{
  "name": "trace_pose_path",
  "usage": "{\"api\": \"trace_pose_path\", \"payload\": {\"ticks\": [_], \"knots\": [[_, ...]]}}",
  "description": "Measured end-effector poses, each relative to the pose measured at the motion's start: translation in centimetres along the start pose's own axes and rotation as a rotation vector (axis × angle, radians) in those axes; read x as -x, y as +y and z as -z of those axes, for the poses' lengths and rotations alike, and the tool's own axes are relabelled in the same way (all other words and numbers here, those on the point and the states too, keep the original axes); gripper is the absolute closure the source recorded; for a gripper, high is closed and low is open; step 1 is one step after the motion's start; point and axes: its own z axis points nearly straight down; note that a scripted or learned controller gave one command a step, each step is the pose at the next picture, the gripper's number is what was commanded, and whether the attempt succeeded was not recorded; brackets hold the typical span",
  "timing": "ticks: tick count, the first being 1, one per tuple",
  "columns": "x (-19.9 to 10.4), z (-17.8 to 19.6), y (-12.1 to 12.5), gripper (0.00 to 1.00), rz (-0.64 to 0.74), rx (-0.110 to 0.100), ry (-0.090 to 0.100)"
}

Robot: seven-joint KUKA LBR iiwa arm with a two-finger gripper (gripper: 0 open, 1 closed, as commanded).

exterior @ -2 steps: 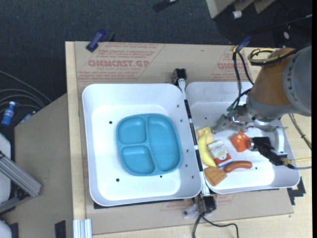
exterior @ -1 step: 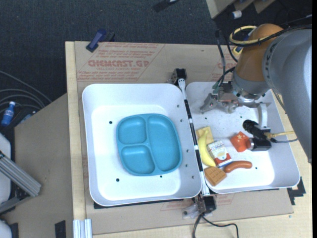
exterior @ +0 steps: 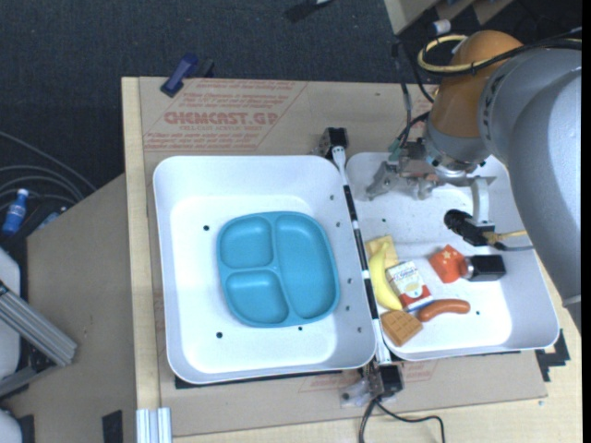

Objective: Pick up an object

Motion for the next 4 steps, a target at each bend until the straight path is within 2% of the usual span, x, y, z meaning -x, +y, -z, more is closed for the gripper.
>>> {"api": "trace_pose_path", "payload": {"ticks": [1, 2, 3, 4], "knots": [[1.6, -0.1, -10.1, 0.0, -0.002, -0.004, 0.001], [4.6, 0.0, -4.5, 0.0, -0.001, -0.001, 0.0], [7.1, 0.0, 0.0, 0.0, 0.0, 0.0, 0.0], [7.0, 1.1, 0.1, 1.0, 0.001, 0.002, -0.002]]}}
